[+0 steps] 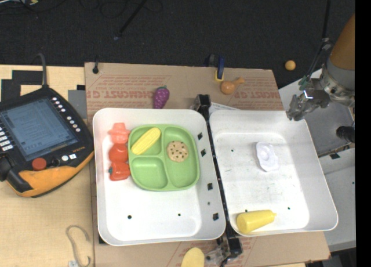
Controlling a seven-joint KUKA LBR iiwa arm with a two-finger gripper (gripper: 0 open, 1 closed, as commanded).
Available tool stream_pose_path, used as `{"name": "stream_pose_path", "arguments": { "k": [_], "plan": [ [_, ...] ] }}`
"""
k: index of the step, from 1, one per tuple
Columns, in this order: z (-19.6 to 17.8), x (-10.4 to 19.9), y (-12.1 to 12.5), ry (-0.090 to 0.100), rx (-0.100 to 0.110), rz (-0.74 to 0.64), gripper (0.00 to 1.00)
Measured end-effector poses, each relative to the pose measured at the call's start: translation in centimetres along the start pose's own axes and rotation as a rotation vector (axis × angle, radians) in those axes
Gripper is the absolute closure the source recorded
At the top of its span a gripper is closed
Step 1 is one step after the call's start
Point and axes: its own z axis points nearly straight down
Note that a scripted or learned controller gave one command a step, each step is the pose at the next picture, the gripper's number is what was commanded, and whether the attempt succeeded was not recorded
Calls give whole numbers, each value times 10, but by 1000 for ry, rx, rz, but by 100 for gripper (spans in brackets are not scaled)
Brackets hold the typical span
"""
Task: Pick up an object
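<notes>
Taking the green plate (165, 170) as the landmark: far to its left, off the bins, a control tablet (37, 129) lies on the wooden bench; just left of the plate, touching or nearly touching its rim, an orange toy figure (119, 152) lies in the left bin (151, 222); in the plate's upper left compartment sits a yellow corn cob (145, 140), and in its upper right compartment a round cookie (177, 151); up and behind the plate, outside the bin on the cardboard, lies a purple grape bunch (160, 96), and farther right of that an orange pear-like toy (230, 85).

Right of the plate, across the divider, the right bin (301, 202) holds a small white object (266, 157) near its middle and a yellow piece (255, 220) at its near edge, lower right of the plate; another yellow thing (193, 256) lies below the plate, outside the bins.

Far right of the plate, above the right bin's upper right corner, hangs the gripper (297, 109); whether it is spread or pressed together I cannot tell, and nothing shows in it.

As I judge it, the task is barely begun; no object is lifted; the white object looks the closest candidate, so choosing, descending, closing and lifting are all left.
</notes>
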Motion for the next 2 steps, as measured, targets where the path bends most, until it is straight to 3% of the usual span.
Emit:
{"name": "stream_pose_path", "arguments": {
  "k": [2],
  "plan": [
    [7, 80, -63, 3, 6, 2, 100]
  ]
}}
